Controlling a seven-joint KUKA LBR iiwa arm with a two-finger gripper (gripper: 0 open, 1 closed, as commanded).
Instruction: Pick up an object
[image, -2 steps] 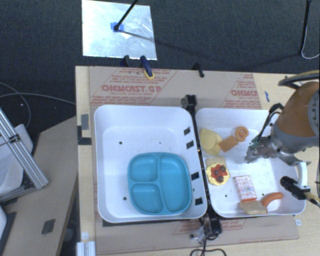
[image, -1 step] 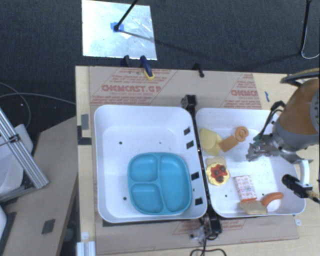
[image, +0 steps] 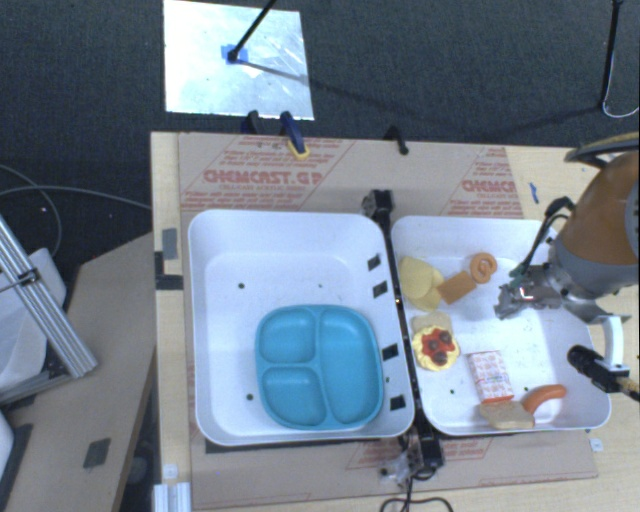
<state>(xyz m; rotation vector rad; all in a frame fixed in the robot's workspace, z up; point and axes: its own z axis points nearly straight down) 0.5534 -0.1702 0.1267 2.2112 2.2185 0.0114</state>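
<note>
Reaching in over the right bin (image: 560, 425) from its right edge, the grey arm with its orange band is seen ending in a metallic gripper (image: 515, 297) poised above bare white floor near the bin's middle. Whether the pincer is open or closed cannot be told at this slant, and nothing is seen between its tips. Toward the bin's left wall a pale yellow, rounded lump (image: 421, 281) is lying, with a tan cylinder (image: 457, 287) touching it and a small orange spiral disc (image: 483, 266) just beyond. Below them a flat yellow round topped with red and dark dots (image: 436, 346), perhaps a toy pizza, is set near the left wall. A small rectangular packet with red print (image: 490, 374) lies toward the near edge, and at the near right corner a smooth orange sausage shape (image: 545, 397) rests against a beige slab (image: 507, 414). In the left bin (image: 215, 300) a glossy blue three-compartment tray (image: 320, 364) is placed near the front edge.
</note>
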